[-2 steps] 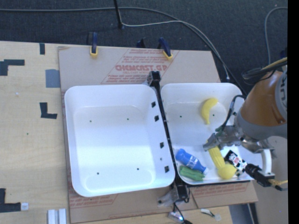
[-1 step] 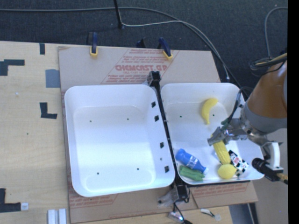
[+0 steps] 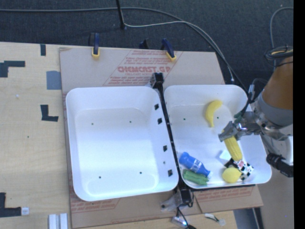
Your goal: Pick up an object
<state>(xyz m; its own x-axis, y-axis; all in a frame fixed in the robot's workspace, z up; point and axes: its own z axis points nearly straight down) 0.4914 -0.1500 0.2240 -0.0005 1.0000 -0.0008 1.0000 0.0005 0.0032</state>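
My gripper (image 3: 234, 130) hangs over the right bin (image 3: 190, 99) near its right wall, just above the upper end of a yellow corn cob (image 3: 234, 149). I see nothing held in it. A yellow banana (image 3: 213, 112) lies to its upper left. Along the bin's front lie a blue bottle (image 3: 194, 163), a green object (image 3: 196, 178), a yellow lemon (image 3: 231, 175) and a small black-and-white toy (image 3: 244, 169). The arm's orange band (image 3: 281, 82) shows at the right edge.
The left bin (image 3: 114, 142) stands beside the right one, with a black divider clip line (image 3: 164, 128) between them. A small pale scrap (image 3: 224, 154) lies next to the corn. Cables (image 3: 190, 27) run behind the bins, and two clamps (image 3: 96, 49) hold the cardboard base.
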